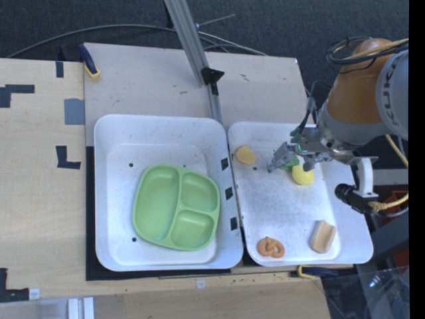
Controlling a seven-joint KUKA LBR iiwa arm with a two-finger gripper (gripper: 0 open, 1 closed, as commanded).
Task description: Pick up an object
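To my left sits a green tray [176,207] — three compartments, lying flat in the left bin [106,178]. Behind the bins a grey pole [189,35] slants up across the bench [146,78]. A blue and yellow clamp [88,61] grips the board's far left corner — black cables [99,30] trail beyond it over dark carpet.

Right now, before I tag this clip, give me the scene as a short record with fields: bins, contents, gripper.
left bin: holds a green divided plate
right bin: yellow-orange piece near top left, pretzel and bread-coloured piece at the near edge, yellow object by the gripper
gripper: over the right bin's upper part, beside the yellow object; grasp cannot be judged
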